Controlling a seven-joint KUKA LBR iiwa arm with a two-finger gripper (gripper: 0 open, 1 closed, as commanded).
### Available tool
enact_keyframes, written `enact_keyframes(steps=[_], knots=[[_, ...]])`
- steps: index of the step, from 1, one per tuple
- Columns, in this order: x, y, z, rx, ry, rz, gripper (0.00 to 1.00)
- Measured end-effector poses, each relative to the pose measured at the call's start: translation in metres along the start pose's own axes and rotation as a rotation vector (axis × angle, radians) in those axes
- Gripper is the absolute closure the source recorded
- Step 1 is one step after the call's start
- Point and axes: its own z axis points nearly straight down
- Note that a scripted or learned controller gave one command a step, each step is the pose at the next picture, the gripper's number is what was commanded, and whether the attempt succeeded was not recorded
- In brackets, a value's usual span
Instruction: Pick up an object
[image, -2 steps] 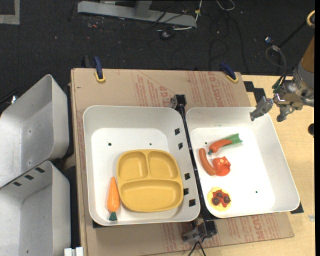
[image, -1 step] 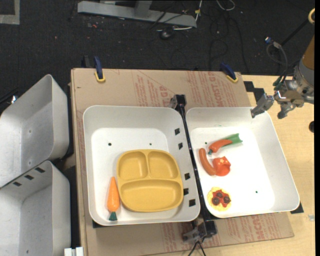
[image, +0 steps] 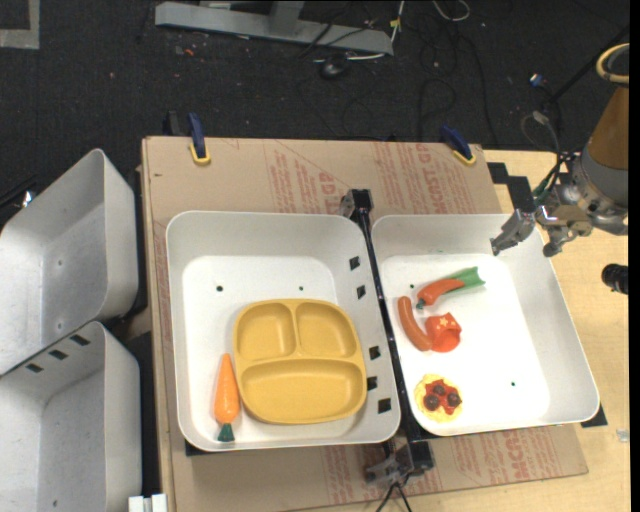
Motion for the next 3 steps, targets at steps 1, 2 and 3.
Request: enact_keyframes(steps=[1, 2, 3], knots=[[0.008, 0.004, 0.06, -0.001, 0.0, -0.005, 0.0], [0.002, 0.007, 0.12, -0.002, -0.001, -0.001, 0.0], [0.002, 0.008, 0.107, -0.007, -0.002, -0.002, 1.0]])
